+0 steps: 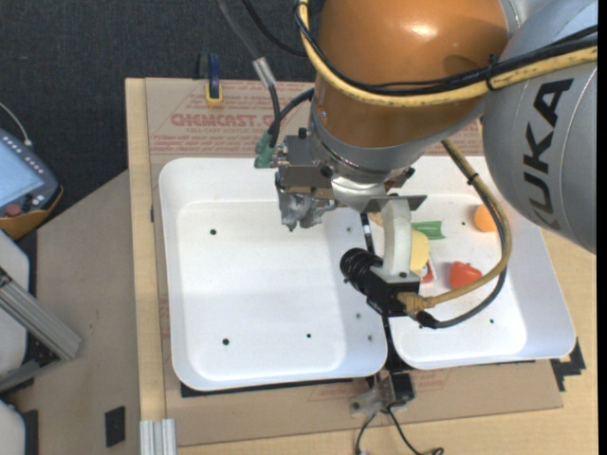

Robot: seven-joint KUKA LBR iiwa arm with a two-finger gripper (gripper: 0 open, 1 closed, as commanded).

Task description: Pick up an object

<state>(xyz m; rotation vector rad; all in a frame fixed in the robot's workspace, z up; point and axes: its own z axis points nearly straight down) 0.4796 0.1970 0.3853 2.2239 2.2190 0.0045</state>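
Observation:
My gripper [301,214] hangs over the far right part of the left white bin [190,254], close to the wall between the two bins. Nothing shows beneath it but the bin floor. In the right bin [531,330] lie a green piece [429,227], an orange ball [485,219], a red piece [464,274] and a yellow block [418,250]. The wrist and a white bracket [397,240] partly hide the yellow block. These objects all lie to the right of the gripper.
The big orange and grey arm body [408,55] covers the far side of the right bin. A black cable loop [375,287] hangs over the wall between the bins. A cardboard sheet [190,112] lies under both bins.

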